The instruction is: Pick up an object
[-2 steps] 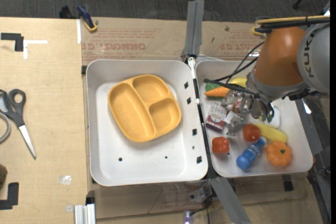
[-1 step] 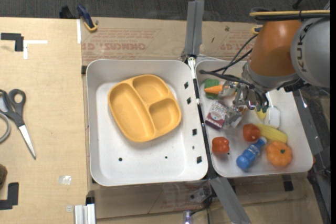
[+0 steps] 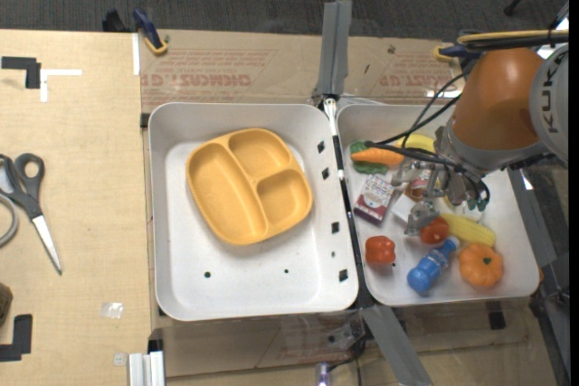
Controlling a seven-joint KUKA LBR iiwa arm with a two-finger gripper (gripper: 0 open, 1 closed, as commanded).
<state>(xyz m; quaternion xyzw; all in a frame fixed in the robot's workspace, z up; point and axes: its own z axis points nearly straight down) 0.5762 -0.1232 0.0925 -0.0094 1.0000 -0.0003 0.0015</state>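
— How many things do we count in the right white plastic bin (image 3: 520,285)?

— Two red tomato-like pieces (image 3: 380,250), one orange carrot (image 3: 377,156), one yellow corn cob (image 3: 470,229), one orange pumpkin (image 3: 480,267), one blue bottle (image 3: 426,271), one small printed box (image 3: 374,198).

— And the left bin (image 3: 172,221)?

— One yellow three-compartment plate (image 3: 250,184).

— The gripper (image 3: 425,211)?

— We see it low over the second tomato; its finger state we cannot tell.

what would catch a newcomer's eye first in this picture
The big yellow divided plate lies by itself in the left bin. The right bin is crowded with small bright things: a carrot, a red pepper, a blue bottle and an orange pumpkin. The arm's tool hangs low over that pile, above a red piece.
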